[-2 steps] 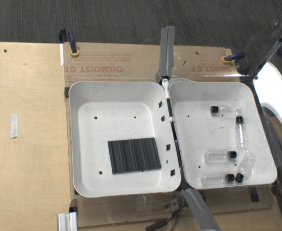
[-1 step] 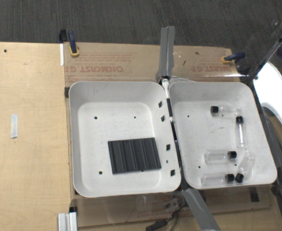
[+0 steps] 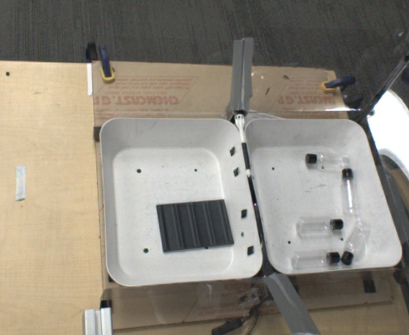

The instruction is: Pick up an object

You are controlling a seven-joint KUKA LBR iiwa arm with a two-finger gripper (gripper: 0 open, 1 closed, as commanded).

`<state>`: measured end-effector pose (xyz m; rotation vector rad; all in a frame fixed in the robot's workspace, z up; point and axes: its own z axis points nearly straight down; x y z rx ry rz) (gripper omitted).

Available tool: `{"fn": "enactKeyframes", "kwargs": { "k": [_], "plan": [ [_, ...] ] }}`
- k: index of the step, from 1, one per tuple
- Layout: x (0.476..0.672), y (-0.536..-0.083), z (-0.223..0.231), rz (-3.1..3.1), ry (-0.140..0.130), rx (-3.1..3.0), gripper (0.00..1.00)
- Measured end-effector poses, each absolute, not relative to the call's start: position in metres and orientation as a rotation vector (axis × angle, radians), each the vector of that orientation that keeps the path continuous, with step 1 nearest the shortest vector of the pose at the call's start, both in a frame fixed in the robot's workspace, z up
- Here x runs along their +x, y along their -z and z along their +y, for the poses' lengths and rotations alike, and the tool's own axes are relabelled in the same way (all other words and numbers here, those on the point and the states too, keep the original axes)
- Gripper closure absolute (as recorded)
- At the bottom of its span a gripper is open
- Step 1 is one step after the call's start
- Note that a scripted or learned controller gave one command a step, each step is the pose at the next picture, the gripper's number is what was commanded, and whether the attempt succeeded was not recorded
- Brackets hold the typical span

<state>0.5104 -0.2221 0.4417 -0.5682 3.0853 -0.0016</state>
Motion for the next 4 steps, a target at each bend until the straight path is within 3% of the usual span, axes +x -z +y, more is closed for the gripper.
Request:
{"fn": "enactKeyframes", "kwargs": {
  "k": [1,2,3,4],
  "plan": [
    [0.527,-0.442,-0.222,3.090,0.002,-0.543,1.00],
    [0.510,-0.442,-0.223,3.107,0.001,-0.445,1.00],
    [0.525,-0.442,-0.222,3.109,0.002,-0.422,1.00],
    [0.506,-0.442,-0.223,3.128,0.001,-0.254,1.00]
  ]
}}
